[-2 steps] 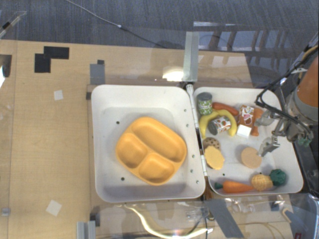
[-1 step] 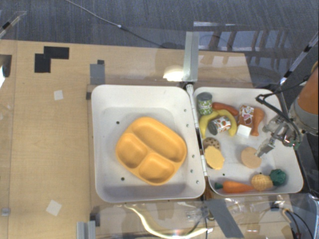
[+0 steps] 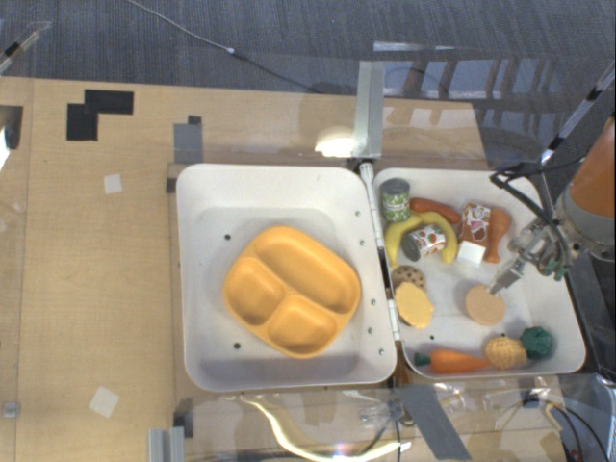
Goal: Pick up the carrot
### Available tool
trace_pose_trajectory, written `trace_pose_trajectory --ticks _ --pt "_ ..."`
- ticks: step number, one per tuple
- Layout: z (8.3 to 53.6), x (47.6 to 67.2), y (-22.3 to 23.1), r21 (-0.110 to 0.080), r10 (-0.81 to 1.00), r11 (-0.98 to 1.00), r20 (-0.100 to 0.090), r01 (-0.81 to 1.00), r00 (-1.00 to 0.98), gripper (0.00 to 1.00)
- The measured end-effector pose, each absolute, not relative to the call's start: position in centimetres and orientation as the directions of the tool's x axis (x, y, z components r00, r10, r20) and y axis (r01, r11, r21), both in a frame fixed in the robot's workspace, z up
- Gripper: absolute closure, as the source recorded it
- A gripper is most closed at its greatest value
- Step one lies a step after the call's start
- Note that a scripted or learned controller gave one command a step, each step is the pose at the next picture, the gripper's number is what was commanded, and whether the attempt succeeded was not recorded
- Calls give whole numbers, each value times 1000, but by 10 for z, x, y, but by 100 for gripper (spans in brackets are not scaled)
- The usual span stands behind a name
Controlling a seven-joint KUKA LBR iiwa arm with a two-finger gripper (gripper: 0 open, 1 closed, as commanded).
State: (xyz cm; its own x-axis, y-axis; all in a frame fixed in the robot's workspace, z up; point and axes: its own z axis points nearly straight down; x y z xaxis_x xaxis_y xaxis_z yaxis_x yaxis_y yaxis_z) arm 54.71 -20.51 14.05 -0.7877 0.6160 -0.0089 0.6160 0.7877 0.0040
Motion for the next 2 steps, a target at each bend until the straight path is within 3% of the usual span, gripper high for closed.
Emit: trace_pose_trajectory --ticks 1,2 --pt "191 489 -207 3 613 790 -10 613 -790 0" --pt "185 489 -205 2 546 838 -6 546 -838 0"
